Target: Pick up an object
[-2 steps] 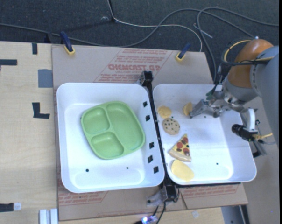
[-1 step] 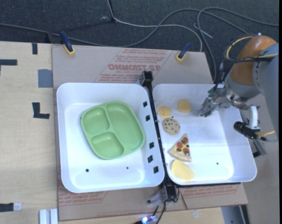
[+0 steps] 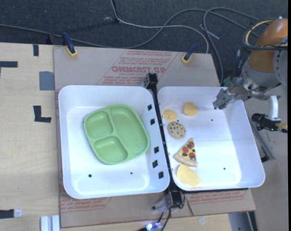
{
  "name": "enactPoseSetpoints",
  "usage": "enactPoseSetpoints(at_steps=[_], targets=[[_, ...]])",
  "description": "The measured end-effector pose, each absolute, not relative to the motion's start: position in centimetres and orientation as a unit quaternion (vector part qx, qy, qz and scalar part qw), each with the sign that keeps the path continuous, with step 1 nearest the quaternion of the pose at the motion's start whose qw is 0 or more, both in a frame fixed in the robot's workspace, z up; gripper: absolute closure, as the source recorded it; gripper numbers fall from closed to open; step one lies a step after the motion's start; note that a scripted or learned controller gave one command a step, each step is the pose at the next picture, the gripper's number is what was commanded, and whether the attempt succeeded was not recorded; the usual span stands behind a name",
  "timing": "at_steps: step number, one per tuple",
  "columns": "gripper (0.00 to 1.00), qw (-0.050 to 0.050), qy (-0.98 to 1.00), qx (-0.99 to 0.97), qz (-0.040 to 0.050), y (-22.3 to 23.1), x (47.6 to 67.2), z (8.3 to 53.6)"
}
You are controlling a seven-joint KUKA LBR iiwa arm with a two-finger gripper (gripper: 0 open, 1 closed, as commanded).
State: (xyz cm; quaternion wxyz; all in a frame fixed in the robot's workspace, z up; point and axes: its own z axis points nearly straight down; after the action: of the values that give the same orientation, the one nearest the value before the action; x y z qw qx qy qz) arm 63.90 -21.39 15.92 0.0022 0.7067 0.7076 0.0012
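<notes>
Several toy foods lie in the right bin [image 3: 232, 143]. A cookie with dark chips [image 3: 176, 129] sits near the left wall, with a small yellow piece [image 3: 170, 115] above it and another yellow piece [image 3: 190, 109] to its right. Below them a pizza slice [image 3: 187, 153] points upward, and a pale yellow oval [image 3: 188, 176] rests by the front wall. My gripper [image 3: 221, 101] hangs over the bin's far right corner, well to the right of the foods. Nothing shows between its fingers.
A green three-compartment plate [image 3: 116, 133] lies in the left bin [image 3: 73, 177]. Black clips [image 3: 156, 148] run along the divider between the bins. Cables [image 3: 198, 23] trail over the dark floor behind the bench. Cardboard [image 3: 136, 66] underlies both bins.
</notes>
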Motion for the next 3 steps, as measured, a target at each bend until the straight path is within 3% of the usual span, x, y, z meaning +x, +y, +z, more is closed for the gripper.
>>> enactPoseSetpoints(at_steps=[2,3], targets=[[1.00,0.001,0.708,0.707,0.0005,-20.6,63.8,22.6],[1.00,-0.001,0.709,0.706,-0.0005,-15.4,62.5,21.5]])
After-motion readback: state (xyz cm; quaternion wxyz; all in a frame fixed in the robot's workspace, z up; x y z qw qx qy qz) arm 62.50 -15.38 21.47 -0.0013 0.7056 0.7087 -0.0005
